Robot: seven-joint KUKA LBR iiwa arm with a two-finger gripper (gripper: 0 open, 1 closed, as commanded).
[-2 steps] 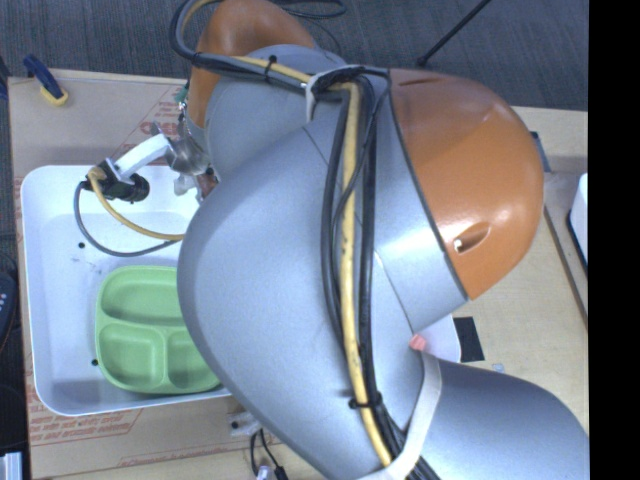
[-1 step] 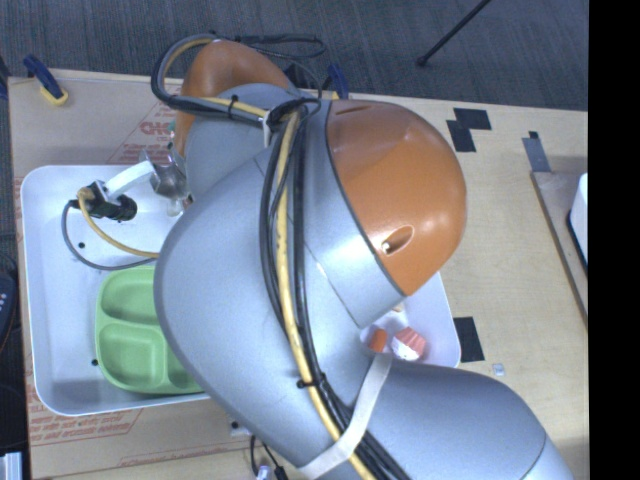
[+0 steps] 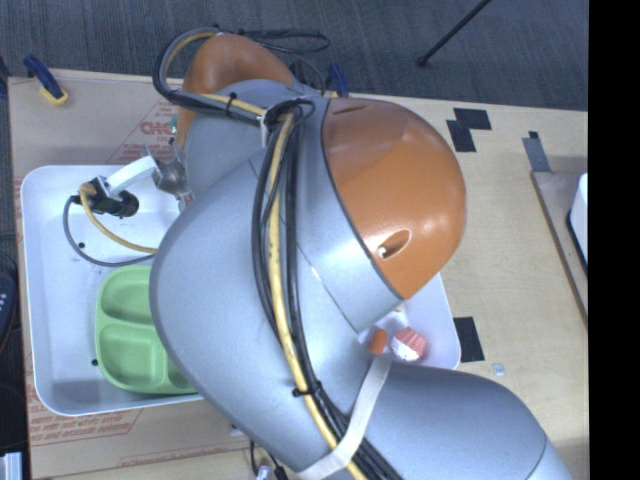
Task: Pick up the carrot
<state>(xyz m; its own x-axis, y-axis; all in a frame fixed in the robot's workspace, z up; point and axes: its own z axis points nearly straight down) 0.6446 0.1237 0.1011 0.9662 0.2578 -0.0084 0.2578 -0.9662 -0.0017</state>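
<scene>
Jaws: whether they are apart or together cannot be told; the arm's bulk hides most of the gripper point(image 3: 166, 172), and nothing is seen held in it.
Gripper place: it is seen over the far part of the left bin point(image 3: 40, 268), beside a black and yellow cable point(image 3: 104, 200).
Carrot: a small orange piece point(image 3: 377, 342), taken to be the carrot, is seen at the near right of the right bin point(image 3: 447, 320), mostly covered by the arm point(image 3: 300, 268). It is well apart from the gripper.
Neighbour: a white and red item point(image 3: 409, 345) lies just beside the carrot on its right; contact cannot be judged.
Other contents: a green tray point(image 3: 128, 340) lies in the near part of the left bin.
Handling: the carrot is judged light and stiff, probably a smooth toy, so it may slip or roll under a loose pinch. It is not thought fragile.
Hold: a grasp across the thick middle, at right angles to its length, is advised. Its lie cannot be read while it is covered.
Risk: the neighbour may be caught or nudged with it.
</scene>
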